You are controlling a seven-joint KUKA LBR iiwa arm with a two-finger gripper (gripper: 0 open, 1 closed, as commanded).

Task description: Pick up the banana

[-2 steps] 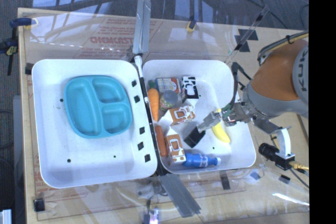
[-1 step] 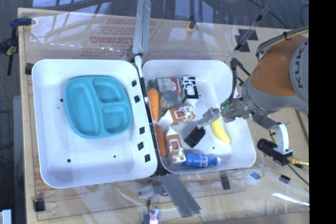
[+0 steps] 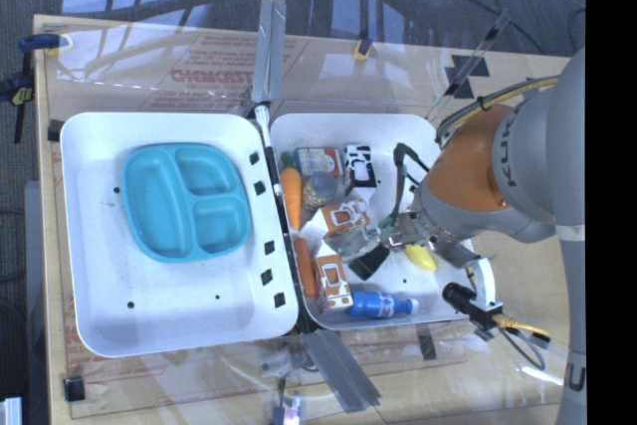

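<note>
The grey arm (image 3: 542,164) with its orange band enters at the frame's right, its gripper (image 3: 403,239) low in the right bin (image 3: 328,126), finger state indeterminable, with the yellow banana (image 3: 422,258) just beside it, above the blue bottle (image 3: 380,305).

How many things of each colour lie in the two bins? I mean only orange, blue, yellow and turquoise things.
Orange: 2, carrot and second carrot
Blue: 1, bottle
Yellow: 1, banana
Turquoise: 1, divided tray
Total: 5
</note>
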